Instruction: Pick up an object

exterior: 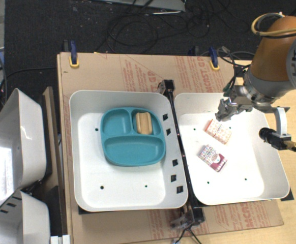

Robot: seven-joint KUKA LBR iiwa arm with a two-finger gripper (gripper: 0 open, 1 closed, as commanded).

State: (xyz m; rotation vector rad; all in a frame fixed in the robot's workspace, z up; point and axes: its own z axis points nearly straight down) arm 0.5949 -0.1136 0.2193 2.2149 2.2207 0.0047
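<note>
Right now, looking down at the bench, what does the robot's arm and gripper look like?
The arm is bulky and rounded, orange at its top with a grey metallic section below. A pale yellowish cable loops over the orange part, and dark lettering marks the grey housing at the right edge. The gripper is a small, dark grey metal assembly, with thin black wires running toward it.

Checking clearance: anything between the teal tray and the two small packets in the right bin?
In the camera view, the bins' adjoining white walls with black clips lie between the teal tray and the packets; otherwise bare floor.
</note>
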